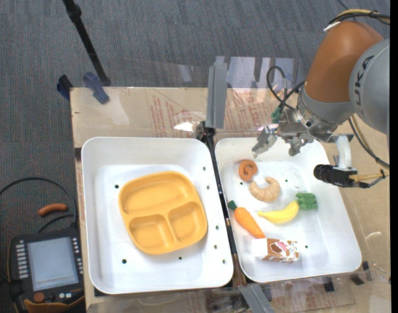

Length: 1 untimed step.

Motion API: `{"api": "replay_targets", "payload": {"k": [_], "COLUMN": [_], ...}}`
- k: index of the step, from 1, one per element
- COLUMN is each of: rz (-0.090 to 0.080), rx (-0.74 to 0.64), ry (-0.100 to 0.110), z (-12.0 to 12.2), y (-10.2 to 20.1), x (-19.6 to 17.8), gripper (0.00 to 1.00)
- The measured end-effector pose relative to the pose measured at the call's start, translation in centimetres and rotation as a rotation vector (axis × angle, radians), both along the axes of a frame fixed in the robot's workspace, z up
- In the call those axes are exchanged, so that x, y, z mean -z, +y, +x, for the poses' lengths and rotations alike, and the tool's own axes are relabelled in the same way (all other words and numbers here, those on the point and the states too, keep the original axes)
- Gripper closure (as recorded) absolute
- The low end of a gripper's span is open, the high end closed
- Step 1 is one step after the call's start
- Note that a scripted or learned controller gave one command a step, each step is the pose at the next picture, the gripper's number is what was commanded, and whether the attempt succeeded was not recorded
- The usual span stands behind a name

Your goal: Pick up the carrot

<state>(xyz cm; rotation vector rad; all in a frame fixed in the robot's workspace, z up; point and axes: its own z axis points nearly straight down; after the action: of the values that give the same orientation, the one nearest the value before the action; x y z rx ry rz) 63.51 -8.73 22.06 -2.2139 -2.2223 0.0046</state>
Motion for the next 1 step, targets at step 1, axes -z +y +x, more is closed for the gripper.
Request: {"api": "replay_targets", "payload": {"k": [1], "rz": [0.001], "rx": [-0.254], "ry": [-0.002], "z": [-0.66], "y": [-0.72], "x": [13.49], "gripper": [0.00]}}
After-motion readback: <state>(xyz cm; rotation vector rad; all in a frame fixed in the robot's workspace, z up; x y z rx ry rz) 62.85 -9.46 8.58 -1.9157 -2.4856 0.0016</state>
